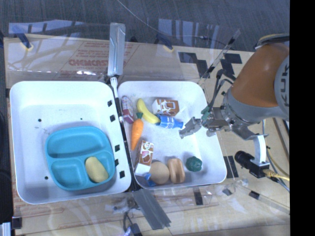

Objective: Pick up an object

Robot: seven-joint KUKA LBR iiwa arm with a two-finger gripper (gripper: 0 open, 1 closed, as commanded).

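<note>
Tool is hanging over the right-middle of the right bin, coming in from the right side of the frame under that big orange-banded arm. Honestly can't tell whether it's spread or closed from this angle, it's just a grey blob of metal, and I don't see anything caught in it.

Closest thing to it is the little blue-and-white bottle, lying on its side just left of the tool. My guess is that's the target. Looks like light, stiff plastic, probably smooth and round, so I'd expect it to roll or squirt out if pinched off-centre. I'd go across the middle of the body, square to its long axis.

Going outward: small brown-and-white carton just above the bottle, banana touching or nearly touching the bottle's left end, carrot below that along the bin's left wall. Toward the bottom of the frame there's another carton, a tan round thing, a bun-looking piece and a dark green lump. All toy food by the look of it, so light and hard-ish.

The bin floor is smooth white plastic, so stuff will probably slide. Decent open patch right under the tool, but the bottle's left end is crowded.

Left bin holds a blue divided tray with a yellow potato-ish thing in it. The worktop around them is taped-up cardboard.
</note>
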